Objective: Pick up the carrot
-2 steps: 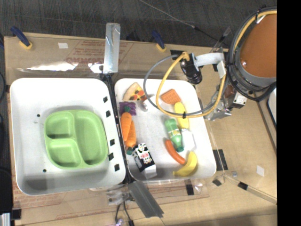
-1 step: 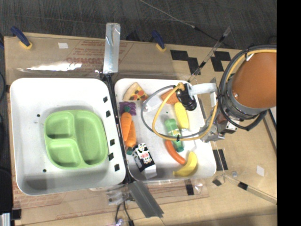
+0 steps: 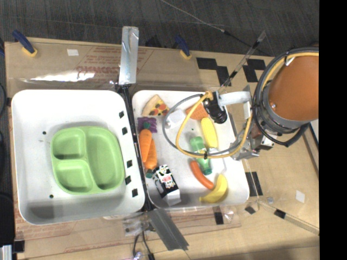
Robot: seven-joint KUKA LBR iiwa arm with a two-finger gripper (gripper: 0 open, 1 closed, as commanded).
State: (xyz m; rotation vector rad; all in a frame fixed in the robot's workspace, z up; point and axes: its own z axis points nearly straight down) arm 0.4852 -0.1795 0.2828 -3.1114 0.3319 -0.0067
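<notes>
Carrot (image 3: pixel 147 149), stubby, bright orange (lying flat)

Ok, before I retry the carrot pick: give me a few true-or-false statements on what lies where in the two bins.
1. The green divided plate lies in the left bin. True.
2. The carrot lies on that plate. False: it lies in the right bin, along its left wall.
3. A banana lies near the right bin's lower right corner. True.
4. The pizza slice lies next to the banana. False: it is in the right bin's upper left corner, at the opposite end from the banana.
</notes>
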